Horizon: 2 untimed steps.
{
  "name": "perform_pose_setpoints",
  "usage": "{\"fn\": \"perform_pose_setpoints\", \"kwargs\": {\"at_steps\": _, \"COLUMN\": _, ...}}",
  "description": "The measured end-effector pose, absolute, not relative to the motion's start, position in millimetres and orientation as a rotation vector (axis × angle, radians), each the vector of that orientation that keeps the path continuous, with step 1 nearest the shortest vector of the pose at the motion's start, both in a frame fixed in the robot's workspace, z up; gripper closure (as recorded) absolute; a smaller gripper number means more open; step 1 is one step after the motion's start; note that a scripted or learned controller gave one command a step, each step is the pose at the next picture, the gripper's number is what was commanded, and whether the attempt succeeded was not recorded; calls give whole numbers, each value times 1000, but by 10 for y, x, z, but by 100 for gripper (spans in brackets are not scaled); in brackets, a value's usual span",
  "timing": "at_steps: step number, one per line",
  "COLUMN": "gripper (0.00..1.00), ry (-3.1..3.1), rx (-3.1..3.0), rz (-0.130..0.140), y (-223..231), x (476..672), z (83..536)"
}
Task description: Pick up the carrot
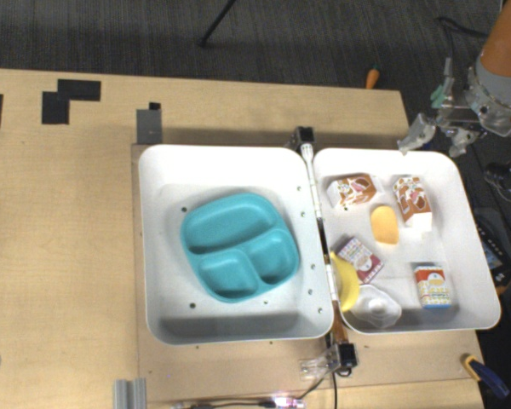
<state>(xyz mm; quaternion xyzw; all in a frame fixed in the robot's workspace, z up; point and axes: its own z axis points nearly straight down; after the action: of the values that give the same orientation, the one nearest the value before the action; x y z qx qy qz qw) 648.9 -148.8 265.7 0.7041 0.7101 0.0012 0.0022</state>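
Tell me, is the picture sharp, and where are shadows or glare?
Camera view: the teal tray and bins are fairly sharp; soft shadow lies inside the left bin near its front wall; the tool at the right looks blurred; no strong glare.

Readable text: none anywhere.
Small carton [432, 286]: coloured print, too small to read.
Two brown-and-white packets [352, 192] [410, 198]: printed pictures, no legible letters.
Purple-and-white packet [359, 257]: pattern, lettering blurred.
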Motion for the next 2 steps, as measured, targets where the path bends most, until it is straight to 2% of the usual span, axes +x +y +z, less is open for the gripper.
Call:
{"fn": "perform_pose_setpoints", "kwargs": {"at_steps": 1, "gripper": 0, "ry": 2374, "rx": 2060, "rz": -1, "y": -1220, "x": 6437, "z": 1734}}
{"fn": "perform_pose_setpoints", "kwargs": {"at_steps": 2, "gripper": 0, "ry": 2427, "rx": 1996, "rz": 1, "y": -920, "x": 5989, "z": 1207}}
